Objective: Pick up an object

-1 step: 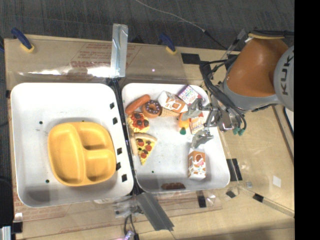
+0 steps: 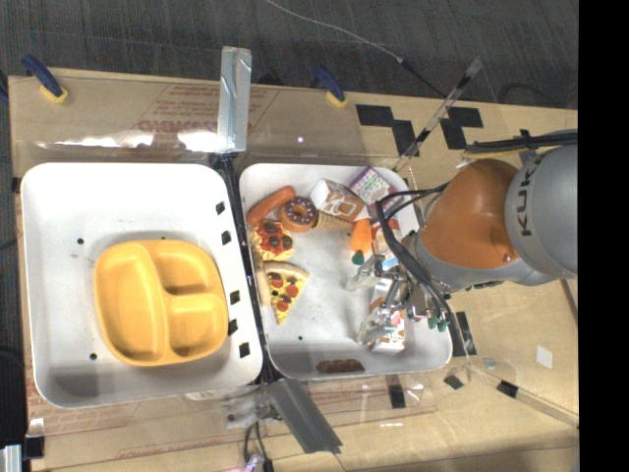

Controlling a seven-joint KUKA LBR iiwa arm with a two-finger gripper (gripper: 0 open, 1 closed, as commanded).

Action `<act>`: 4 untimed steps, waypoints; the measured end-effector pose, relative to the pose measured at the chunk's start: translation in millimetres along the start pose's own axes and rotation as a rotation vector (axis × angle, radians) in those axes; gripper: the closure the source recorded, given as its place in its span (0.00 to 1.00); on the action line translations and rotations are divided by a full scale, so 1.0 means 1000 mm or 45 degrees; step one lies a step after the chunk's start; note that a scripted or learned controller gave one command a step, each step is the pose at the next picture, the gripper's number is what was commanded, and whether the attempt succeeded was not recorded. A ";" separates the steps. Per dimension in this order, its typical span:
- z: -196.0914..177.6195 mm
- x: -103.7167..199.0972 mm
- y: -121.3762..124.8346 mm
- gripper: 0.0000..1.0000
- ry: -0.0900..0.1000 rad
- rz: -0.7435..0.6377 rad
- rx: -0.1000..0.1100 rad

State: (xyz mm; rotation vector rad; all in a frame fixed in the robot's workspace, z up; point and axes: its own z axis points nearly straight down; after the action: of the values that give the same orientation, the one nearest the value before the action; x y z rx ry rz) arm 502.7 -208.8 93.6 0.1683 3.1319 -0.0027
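- The arm's jaws are low in the right bin; whether wide or narrow, I cannot tell.
- Pizza slice, donut and hot dog lie left of them.
- Yellow divided tray fills the left bin.

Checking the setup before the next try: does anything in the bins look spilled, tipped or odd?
Nothing stands out. The yellow tray lies flat in the left bin; toy food, such as the pizza slice, lies loose in the right bin.
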 end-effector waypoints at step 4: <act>-0.009 0.022 0.000 1.00 0.001 0.053 -0.003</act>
State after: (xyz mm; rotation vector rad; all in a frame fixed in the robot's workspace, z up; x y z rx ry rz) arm 480.7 -206.6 102.9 0.2335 3.1286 0.0015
